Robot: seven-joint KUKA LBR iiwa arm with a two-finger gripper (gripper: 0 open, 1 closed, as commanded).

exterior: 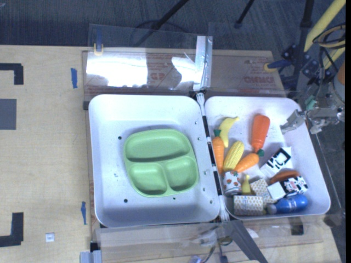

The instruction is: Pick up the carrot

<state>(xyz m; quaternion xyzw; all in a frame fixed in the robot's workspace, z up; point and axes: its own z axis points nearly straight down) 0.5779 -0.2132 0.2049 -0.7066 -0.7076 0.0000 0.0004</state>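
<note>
The blue bottle (290, 204) lies nearest, at the right bin's (321, 171) five o'clock. The carrot (260, 130) lies toward its twelve o'clock — banana (226, 127) at nine, gripper (296, 119) at three, grip state unclear, apart from it.

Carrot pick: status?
Gripper at right bin's far right edge, nothing held. Carrot lies free in that bin, untouched; more carrots nearby. Banana and corn alongside, nothing on top.

Tool (299, 119) fingers blurred, arm cut off right.
</note>
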